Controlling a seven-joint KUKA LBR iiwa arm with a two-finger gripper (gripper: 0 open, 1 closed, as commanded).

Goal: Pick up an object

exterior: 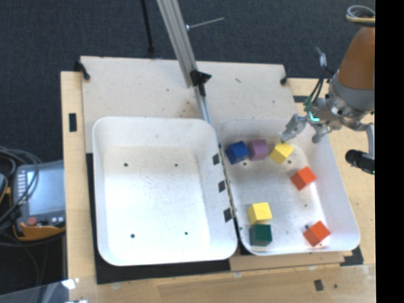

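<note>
arm [356,62] comes in from right, wrist over right bin's [338,188] far corner; fingers [306,130] spread wide, holding nothing; yellow cube [282,153] just below, beside purple cube [259,149]

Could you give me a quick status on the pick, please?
Gripper above right bin's far edge, holding nothing. Nearest: yellow cube. Path clear.

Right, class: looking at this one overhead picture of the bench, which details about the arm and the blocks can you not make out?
- Hand: small and blurred in the camera view; whether it is open or shut cannot be told.
- Arm: cut off by the right edge of the view.
- Green block: its top edge is hidden by the yellow block touching it.
- Purple block: blurred; its gap to the blue block is unclear.
</note>
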